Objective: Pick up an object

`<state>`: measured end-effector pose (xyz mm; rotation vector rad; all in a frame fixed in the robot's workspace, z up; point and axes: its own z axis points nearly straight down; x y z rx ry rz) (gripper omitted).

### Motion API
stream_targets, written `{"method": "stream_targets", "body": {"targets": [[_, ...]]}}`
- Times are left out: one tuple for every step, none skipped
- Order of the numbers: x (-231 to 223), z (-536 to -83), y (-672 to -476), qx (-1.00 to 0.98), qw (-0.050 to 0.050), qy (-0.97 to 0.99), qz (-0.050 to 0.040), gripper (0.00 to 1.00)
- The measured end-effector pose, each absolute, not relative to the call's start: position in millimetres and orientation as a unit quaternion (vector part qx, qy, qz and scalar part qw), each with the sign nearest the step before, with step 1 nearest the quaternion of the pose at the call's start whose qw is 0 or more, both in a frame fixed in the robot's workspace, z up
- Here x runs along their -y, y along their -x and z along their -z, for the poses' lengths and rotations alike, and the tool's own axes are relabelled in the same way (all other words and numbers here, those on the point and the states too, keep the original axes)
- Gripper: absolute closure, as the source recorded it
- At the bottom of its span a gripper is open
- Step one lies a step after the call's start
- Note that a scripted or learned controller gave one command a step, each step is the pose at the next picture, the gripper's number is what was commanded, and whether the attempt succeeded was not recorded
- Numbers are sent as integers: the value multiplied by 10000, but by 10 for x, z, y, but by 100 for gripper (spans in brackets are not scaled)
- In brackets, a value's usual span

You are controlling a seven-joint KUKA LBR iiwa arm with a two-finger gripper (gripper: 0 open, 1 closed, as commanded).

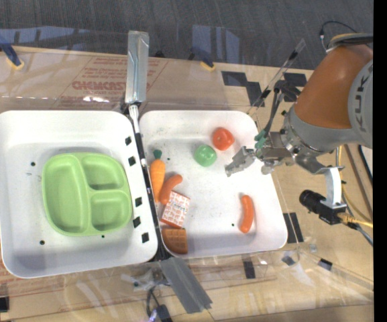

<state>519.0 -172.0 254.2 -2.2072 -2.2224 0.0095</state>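
At the near edge of the right bin (273,237), closest to the camera, a brown waffle-like piece (175,240) sits in the near-left corner, with a red-and-white packet (176,209) just behind it. Any of the loose toys could serve as the object to pick. An orange sausage-shaped piece (247,213) lies alone near the bin's near-right corner. A carrot (157,178) and a second orange piece (170,185) lie touching along the left wall. A green round toy (205,155) and a red one (223,138) sit near the middle, toward the far edge.

The pincer (250,160) hovers over the right side of this bin, its two fingers spread apart with nothing between them, though at this slant its height above the floor is hard to judge. The arm (330,96) reaches in from the bench's right edge.

The left bin (12,133) holds a green divided plate (86,193).

To pick well, choose an isolated piece such as the lone sausage, centre the fingers across its narrow width, and descend fully before closing.
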Motion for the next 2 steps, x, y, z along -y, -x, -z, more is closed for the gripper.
{"method": "stream_targets", "body": {"targets": [[1196, -2347, -5626, 6637, 32, 7480, -35, 0], [921, -1342, -5505, 7080, 54, 7062, -45, 0]]}}
